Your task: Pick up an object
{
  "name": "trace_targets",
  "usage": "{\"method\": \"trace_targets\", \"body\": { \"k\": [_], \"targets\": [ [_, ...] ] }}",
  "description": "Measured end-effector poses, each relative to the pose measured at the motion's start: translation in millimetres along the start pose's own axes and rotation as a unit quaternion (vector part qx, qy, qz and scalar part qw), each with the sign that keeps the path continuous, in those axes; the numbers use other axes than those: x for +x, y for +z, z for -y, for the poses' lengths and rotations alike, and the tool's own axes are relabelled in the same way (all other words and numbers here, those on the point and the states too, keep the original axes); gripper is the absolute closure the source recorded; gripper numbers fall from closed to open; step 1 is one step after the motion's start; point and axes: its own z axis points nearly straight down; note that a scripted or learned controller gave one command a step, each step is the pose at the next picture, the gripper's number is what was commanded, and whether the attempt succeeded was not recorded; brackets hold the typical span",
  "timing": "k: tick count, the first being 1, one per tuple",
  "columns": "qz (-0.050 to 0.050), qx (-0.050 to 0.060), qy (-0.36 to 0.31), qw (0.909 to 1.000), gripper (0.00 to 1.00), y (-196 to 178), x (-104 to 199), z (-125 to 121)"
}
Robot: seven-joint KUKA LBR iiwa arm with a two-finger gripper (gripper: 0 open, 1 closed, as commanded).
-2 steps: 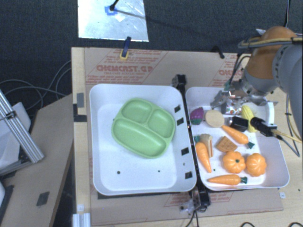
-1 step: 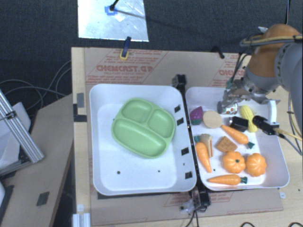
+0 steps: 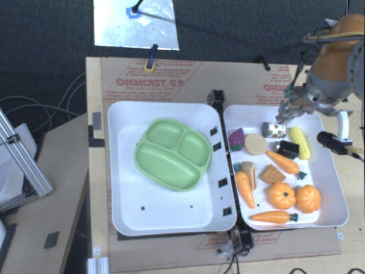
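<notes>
The right bin [image 3: 331, 170] holds toy food: a yellow corn cob [image 3: 300, 142], a small spotted can [image 3: 275, 130], a purple eggplant piece [image 3: 235, 136], a beige round disc [image 3: 256, 145], a black block [image 3: 288, 149], carrots [image 3: 283, 161], a waffle cracker [image 3: 272, 174] and two orange pumpkins [image 3: 295, 196]. My gripper [image 3: 283, 116] hangs over the bin's far part, just above and right of the spotted can. Nothing shows between its fingers.
The left bin [image 3: 122, 153] holds a green divided plate [image 3: 173, 153]. A black divider with clips [image 3: 224, 153] runs between the bins. More carrots [image 3: 245, 188] [image 3: 272, 216] lie at the front of the right bin. A foil sheet [image 3: 136, 16] lies beyond the bench.
</notes>
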Motion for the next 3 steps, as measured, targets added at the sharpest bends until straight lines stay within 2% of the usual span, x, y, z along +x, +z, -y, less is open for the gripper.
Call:
{"method": "trace_targets", "body": {
  "k": [1, 3],
  "targets": [
    [0.000, -0.001, -0.002, 1.0000, 1.00, -47, 0, -2],
    [-0.001, 0.003, -0.003, 1.0000, 1.00, -38, 81, 70]
  ]
}}
